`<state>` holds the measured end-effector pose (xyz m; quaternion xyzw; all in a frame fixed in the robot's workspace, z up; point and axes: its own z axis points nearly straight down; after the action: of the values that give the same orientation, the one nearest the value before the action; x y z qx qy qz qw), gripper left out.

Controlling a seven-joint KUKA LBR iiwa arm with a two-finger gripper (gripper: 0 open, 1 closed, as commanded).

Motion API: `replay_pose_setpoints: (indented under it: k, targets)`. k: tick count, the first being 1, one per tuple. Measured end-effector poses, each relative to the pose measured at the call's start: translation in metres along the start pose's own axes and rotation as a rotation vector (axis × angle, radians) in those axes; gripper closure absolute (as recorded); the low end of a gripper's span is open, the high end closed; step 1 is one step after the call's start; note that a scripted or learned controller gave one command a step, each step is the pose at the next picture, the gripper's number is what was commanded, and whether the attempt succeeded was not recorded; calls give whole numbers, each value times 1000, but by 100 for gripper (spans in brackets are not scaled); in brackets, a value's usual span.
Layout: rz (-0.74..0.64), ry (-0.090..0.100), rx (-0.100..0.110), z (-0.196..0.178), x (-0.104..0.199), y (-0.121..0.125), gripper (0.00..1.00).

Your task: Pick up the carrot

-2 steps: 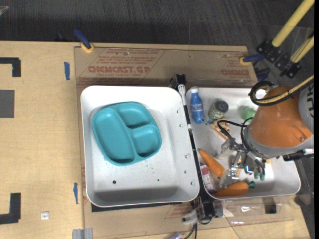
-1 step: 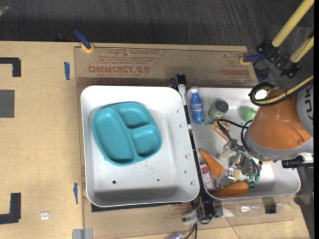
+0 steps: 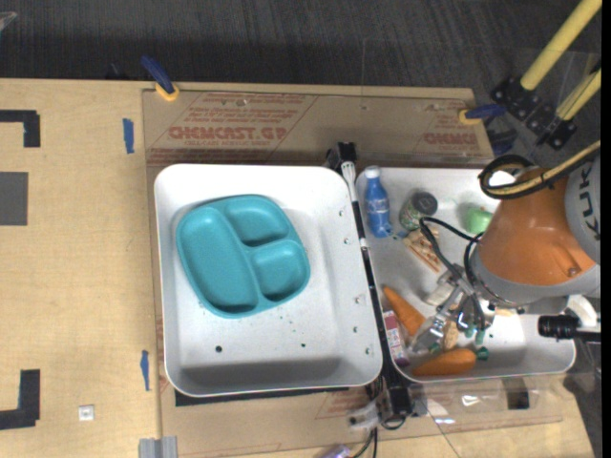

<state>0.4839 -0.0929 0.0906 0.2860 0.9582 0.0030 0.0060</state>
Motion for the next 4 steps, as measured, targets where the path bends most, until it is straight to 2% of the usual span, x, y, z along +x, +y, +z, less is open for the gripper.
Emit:
replay_pose_setpoints:
  k: [1,2,3,4]
  targets:
    - [261,0,5,-96,-80,85,0]
    - [405,9,11,-93,-6,85,0]
    - [422,8,12,-93,38,53,0]
    - [421,8,12,-93,38,54,0]
